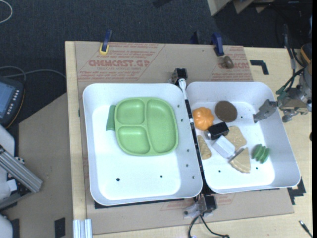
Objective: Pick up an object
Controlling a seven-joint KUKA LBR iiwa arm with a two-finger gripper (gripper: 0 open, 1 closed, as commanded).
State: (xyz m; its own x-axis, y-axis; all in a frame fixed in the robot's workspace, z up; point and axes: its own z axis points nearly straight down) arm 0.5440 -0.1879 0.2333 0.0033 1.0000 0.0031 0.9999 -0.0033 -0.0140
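The gripper (pixel 267 111) is hanging over the right edge of the right bin (pixel 282 148), reaching in from the right, and whether it is parted or closed I cannot tell from this slant; nothing is showing between its tips. Over in that bin a cluster of objects is sitting well to the left of it: an orange pumpkin-like toy (pixel 203 118) is resting against the left wall, a dark brown disc (pixel 226 111) is lying just right of it on the far side, and a black block (pixel 218 131) is sitting just near of the two. A white piece (pixel 224 146) and some tan slices (pixel 241 161) are piling up nearer still, with a small green object (pixel 260 153) lying apart at the right. In the left bin (pixel 99 172) a green divided plate (pixel 146 126) is lying flat. Both bins are sitting on the bench (pixel 79 83).
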